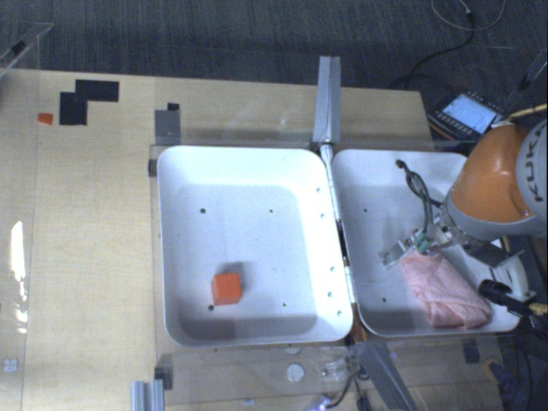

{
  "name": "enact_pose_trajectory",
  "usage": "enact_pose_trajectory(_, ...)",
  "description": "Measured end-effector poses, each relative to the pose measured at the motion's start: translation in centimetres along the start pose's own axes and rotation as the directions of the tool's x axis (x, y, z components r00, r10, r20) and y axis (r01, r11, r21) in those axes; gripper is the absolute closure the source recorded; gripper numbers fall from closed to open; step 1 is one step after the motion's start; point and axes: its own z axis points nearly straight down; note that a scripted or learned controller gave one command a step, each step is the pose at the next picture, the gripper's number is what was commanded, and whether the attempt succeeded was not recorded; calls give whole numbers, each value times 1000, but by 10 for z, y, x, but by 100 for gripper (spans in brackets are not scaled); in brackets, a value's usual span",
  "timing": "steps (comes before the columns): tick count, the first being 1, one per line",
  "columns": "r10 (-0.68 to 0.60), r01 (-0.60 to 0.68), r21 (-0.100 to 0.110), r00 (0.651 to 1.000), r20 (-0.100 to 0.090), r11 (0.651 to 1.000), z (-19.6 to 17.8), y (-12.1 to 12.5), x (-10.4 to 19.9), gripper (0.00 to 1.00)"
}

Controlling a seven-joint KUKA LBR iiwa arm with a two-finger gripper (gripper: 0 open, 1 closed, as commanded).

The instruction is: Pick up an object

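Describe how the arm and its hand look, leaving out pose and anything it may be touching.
The arm is grey with a broad, rounded orange band above the wrist. A thin dark cable loops along it toward the hand, which is small and metallic with a greenish part at its base. The hand is too small and blurred to make out more.

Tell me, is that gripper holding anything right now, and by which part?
It cannot be told. The gripper sits at the upper edge of the crumpled pink cloth in the right white bin.

No readable text, label or number anywhere.
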Motion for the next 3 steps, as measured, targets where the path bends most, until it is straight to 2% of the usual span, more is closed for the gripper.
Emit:
enact_pose_trajectory(1,1,-1,0,1000,0,1000,0,0,0,0)
enact_pose_trajectory(2,0,0,-11,1000,9,1000,-13,4,-3,100)
enact_pose_trajectory(3,141,-140,12,990,-7,990,-104,81,22,100)
